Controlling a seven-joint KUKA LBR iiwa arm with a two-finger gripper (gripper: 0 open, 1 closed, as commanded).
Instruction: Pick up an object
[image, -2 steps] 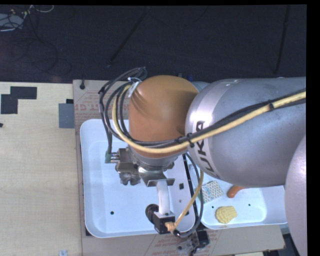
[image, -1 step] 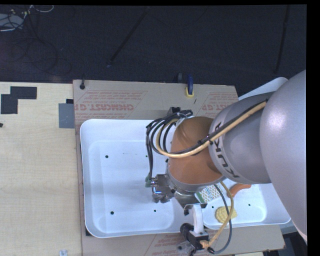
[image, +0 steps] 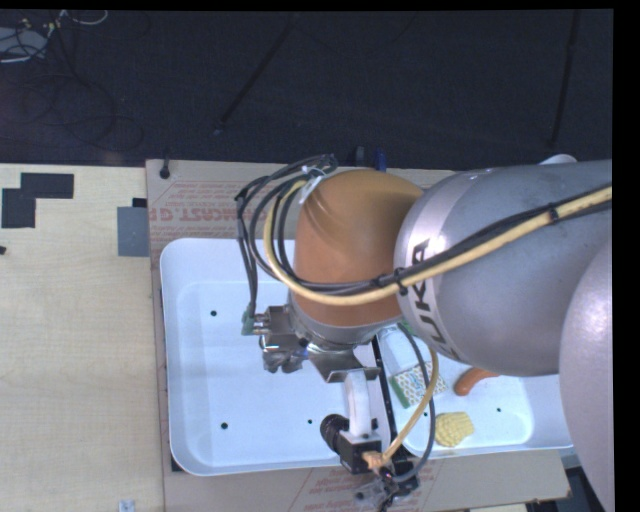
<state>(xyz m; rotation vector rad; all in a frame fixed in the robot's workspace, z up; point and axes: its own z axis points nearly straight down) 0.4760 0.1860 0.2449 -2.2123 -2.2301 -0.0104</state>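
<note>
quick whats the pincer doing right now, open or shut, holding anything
pincer: cannot be told; it points down into the white bin and the arm's wrist covers it from above.

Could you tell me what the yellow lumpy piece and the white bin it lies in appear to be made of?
The yellow piece looks like matte moulded plastic or rubber: its surface is a regular bumpy grid, like toy corn, though that is uncertain. The white bin looks like smooth, slightly glossy plastic, judging by its rounded moulded corners and soft sheen.
</note>
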